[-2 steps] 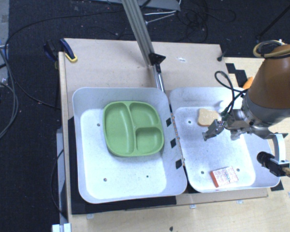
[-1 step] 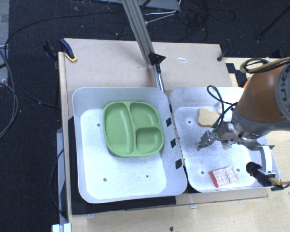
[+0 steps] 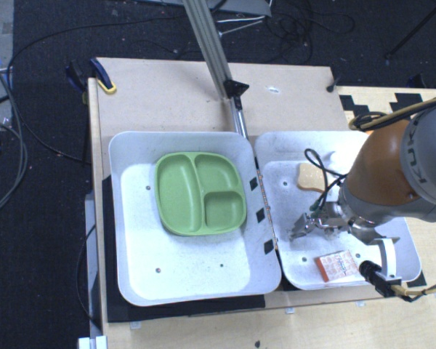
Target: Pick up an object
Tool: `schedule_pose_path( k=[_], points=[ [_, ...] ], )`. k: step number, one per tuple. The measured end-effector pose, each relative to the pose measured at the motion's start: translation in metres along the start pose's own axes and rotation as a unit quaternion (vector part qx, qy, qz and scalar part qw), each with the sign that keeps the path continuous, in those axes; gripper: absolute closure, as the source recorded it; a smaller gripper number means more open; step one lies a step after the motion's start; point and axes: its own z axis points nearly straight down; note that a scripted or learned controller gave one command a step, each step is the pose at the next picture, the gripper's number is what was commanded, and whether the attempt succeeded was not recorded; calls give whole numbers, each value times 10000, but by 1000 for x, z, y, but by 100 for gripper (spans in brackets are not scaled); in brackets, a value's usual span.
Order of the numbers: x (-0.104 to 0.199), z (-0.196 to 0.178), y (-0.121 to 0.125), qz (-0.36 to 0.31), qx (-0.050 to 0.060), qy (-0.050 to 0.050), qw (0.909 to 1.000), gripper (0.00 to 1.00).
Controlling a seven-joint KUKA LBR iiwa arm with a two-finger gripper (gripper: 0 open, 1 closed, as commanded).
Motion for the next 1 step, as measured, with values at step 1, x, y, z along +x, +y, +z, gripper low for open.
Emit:
schedule_pose_path(
  k=[1],
  points=[
    [0, 10, 1, -5, -38, -6, 10000, 0]
  ],
)
